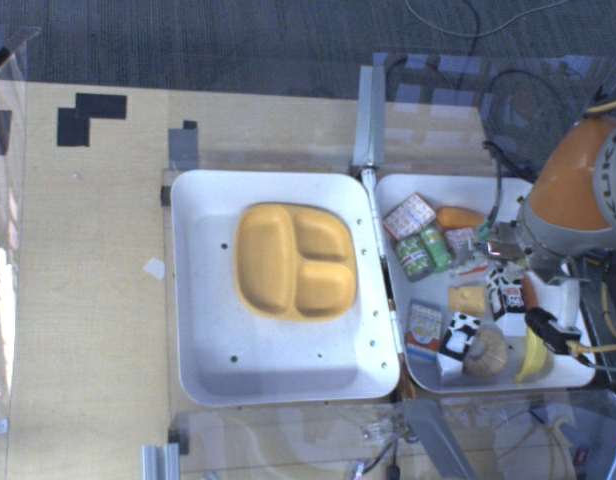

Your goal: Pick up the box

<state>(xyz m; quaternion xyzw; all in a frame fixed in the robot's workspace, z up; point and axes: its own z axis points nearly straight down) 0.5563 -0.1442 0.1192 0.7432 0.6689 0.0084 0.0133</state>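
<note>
Hovering low over the right bin (418, 376), our claw (500, 253) sits amid the clutter; how it is set we cannot tell. We judge the box (409, 215), at ten o'clock from it, the target.

We note a yellow divided tray (293, 260) lying in the left white bin (203, 368). The right bin (420, 373) holds a banana (531, 358) at its near right corner and an orange carrot-like piece (458, 216) toward the far side. Black tape marks (88, 118) sit on the tabletop (88, 298), far left.
</note>
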